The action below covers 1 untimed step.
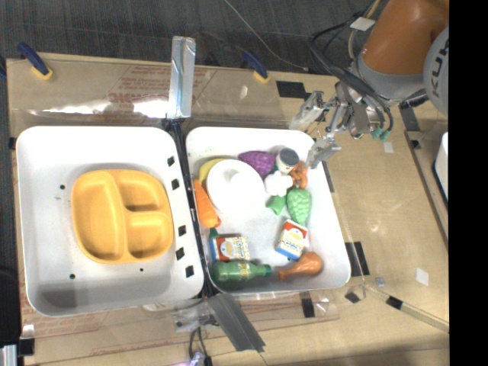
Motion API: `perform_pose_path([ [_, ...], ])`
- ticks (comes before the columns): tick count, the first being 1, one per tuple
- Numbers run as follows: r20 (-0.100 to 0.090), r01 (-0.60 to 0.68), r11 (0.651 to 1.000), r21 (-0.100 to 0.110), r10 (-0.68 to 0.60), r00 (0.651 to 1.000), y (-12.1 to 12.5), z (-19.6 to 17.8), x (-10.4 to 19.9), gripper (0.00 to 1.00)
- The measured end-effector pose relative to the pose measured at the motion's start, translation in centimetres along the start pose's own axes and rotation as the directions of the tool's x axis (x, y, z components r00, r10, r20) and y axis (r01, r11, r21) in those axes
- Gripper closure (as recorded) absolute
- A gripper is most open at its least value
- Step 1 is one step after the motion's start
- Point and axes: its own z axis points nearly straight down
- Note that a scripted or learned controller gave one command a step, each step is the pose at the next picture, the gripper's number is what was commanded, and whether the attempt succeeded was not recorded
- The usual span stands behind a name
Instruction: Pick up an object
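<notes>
The divided tray point(122, 213) lies in the left bin point(38, 158). The right bin point(335, 239), at its 3 o'clock, holds the plate point(235, 189), with the bottle point(240, 271) at the plate's 6 o'clock.

Right bin point(335, 235) holds toy food: white plate point(232, 185) w/ purple grapes point(258, 161) beside it, orange carrot point(205, 206) along left wall, green bottle point(240, 271) lying flat at front, small carton point(293, 240), drumstick point(303, 266), green berry-like piece point(299, 203). Left bin point(30, 204): yellow divided tray point(122, 213), flat.
</notes>
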Motion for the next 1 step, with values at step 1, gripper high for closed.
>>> perform_pose_path([
  [1, -0.007, 0.117, 0.993, -0.005, -0.117, 0.993, -0.43, 10.02, 0.04, 0.0],
])
